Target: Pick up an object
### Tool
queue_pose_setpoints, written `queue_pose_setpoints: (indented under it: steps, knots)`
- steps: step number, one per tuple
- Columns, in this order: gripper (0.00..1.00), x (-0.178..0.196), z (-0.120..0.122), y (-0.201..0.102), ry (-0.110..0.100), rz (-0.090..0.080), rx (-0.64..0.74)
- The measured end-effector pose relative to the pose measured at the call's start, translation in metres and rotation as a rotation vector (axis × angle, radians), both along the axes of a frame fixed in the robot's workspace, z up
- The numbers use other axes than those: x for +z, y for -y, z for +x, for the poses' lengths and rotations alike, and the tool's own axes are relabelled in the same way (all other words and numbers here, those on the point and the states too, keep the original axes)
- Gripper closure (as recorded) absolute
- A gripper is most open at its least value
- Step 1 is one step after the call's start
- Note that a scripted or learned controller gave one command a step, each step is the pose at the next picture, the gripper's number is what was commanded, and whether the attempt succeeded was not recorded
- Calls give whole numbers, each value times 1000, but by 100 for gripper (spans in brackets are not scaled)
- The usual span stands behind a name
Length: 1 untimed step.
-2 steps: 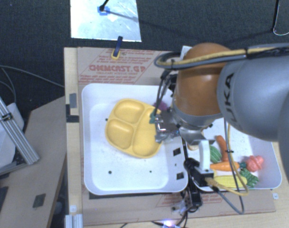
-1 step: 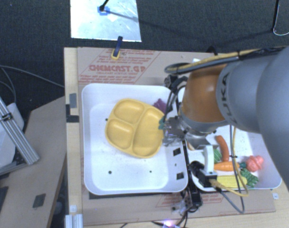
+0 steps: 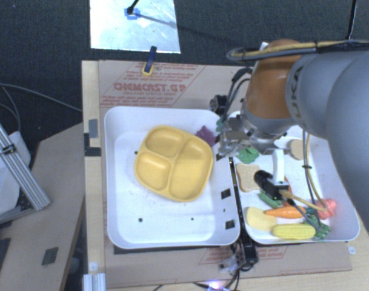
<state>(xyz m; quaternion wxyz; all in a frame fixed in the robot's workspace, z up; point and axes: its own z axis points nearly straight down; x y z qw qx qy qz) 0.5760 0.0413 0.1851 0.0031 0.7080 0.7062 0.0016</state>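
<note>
The purple piece (image 3: 205,133) is too small for its long axis to be read. It is lying in the left bin (image 3: 111,180), at the upper right edge of the yellow plate (image 3: 172,162) and just left of the claw (image 3: 225,143). Further right, the carrot (image 3: 282,211) and the corn cob (image 3: 292,231) are both lying with their long axes running left to right, the carrot just above the corn.

A metal rail (image 3: 14,162) is leaning at the far left over a tan tabletop (image 3: 57,162), with dark carpet (image 3: 39,41) behind it. A silver sheet (image 3: 134,17) is lying on the carpet. A cardboard sheet (image 3: 154,86) with red lettering is lying under both bins, and a small blue and yellow peg (image 3: 149,60) is resting on its far edge.

The left bin is holding the plate, which has three compartments and is sitting at an angle, along with the purple piece. The claw is hanging over the wall between the bins; whether it is apart or together cannot be told, and nothing is showing in its grip. The right bin (image 3: 348,223) is holding a green piece (image 3: 248,155), a bread slice (image 3: 247,176), a pale yellow piece (image 3: 260,218), the carrot, the corn and a pink piece (image 3: 329,206).
</note>
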Motion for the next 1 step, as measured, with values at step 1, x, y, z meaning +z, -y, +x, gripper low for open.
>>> queue_pose_setpoints:
  steps: [1]
  knots:
    - [100, 6, 50, 19, 0, 1, 3]
